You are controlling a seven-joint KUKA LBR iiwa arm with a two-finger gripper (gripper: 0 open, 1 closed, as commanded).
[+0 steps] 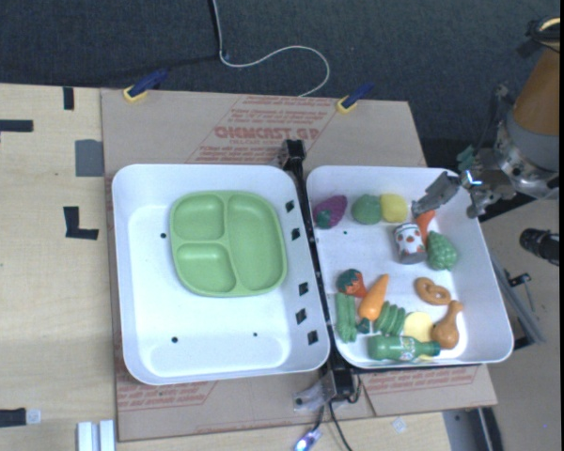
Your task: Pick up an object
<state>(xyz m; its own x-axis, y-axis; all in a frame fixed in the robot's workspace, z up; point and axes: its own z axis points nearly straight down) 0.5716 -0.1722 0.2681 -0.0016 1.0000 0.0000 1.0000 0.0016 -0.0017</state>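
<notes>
The right bin (479, 280) holds several toy foods. Along its far side lie a purple eggplant (329, 210), a green vegetable (366, 209) and a yellow lemon (394, 207). A small white and red piece (409, 242) and a green broccoli (441, 250) sit just below them. My gripper (437, 195) hangs over the bin's far right corner, right of the lemon and above the white and red piece. A small orange-red piece (425, 222) shows just under it, and I cannot tell whether it is held.
Nearer the front lie a carrot (373, 294), a pretzel (432, 292), a drumstick (446, 325), a cucumber (345, 318) and a green bottle (399, 349). The left bin (141, 280) holds a green divided plate (229, 242). A cable (263, 59) runs behind the bins.
</notes>
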